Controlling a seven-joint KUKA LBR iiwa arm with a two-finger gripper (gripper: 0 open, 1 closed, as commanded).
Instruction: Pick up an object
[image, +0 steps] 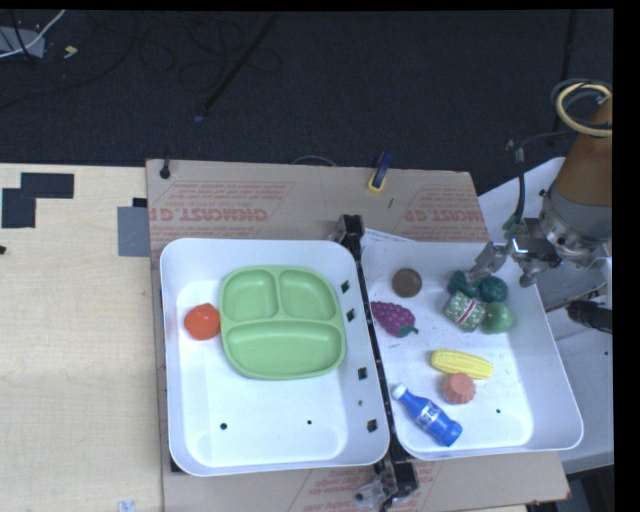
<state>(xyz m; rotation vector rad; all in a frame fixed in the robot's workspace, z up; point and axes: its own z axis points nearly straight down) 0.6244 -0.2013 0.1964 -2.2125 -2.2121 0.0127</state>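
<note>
The right bin (560, 400) holds several toys. A dark teal piece (482, 288), a patterned can (465, 311) and a green ball (498, 318) cluster at its far right. A brown ball (406, 282) and purple grapes (393, 317) lie nearer the divider. A yellow corn cob (461, 363), a pink-red piece (459, 388) and a blue bottle (428, 416) sit toward the front. My gripper (507, 264) hangs just above and behind the teal piece, at the bin's far right rim. It is open, with nothing between its fingers.
The left bin (200, 420) carries a green divided plate (281, 322) and an orange-red ball (202, 321) beside its left side. Cardboard lies under both bins. A yellow and blue clamp (378, 173) sits at the far cardboard edge.
</note>
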